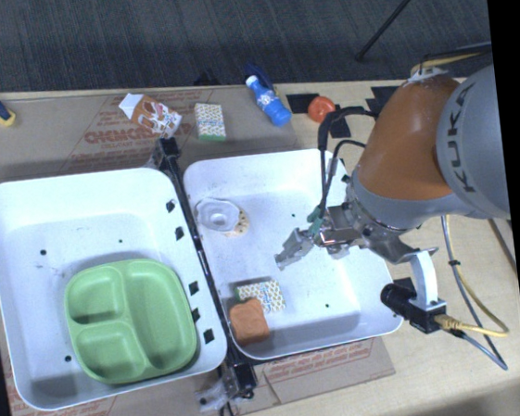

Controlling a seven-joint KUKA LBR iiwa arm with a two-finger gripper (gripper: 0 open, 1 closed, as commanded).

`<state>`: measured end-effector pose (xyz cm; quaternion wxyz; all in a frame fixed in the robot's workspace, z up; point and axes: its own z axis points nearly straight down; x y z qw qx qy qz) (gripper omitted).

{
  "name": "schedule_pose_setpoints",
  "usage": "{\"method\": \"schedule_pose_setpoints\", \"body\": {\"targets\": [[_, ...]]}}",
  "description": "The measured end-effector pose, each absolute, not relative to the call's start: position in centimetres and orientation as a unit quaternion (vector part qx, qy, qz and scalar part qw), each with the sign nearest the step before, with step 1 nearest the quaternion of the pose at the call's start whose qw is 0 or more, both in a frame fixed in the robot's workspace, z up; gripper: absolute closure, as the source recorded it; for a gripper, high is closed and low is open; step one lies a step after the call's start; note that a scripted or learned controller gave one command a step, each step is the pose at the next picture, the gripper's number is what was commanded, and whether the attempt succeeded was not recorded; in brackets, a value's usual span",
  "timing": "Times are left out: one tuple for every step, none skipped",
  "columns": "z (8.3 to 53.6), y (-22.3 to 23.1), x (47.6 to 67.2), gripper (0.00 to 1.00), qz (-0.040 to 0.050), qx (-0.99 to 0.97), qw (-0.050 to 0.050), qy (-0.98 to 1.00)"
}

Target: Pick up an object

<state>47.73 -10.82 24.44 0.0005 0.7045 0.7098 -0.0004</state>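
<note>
Brown worktop is carrying two bins; my hand (288,249), fingers apart, is hovering just up-right of the orange block (249,320).

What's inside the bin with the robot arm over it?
In the right bin lie a clear round thing, a patterned little pack and an orange-brown block. The arm covers the bin's right side, so anything under it is hidden.

Orange-brown block (249,321) at right bin's near-left corner; patterned packet (262,294) touching it behind; clear round piece (218,215) farther back, apart.
</note>
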Motion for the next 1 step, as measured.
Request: {"method": "schedule_pose_setpoints", "body": {"targets": [[22.16, -11.56, 47.60, 0.00, -0.0016, 0.705, -0.002, 0.710]]}}
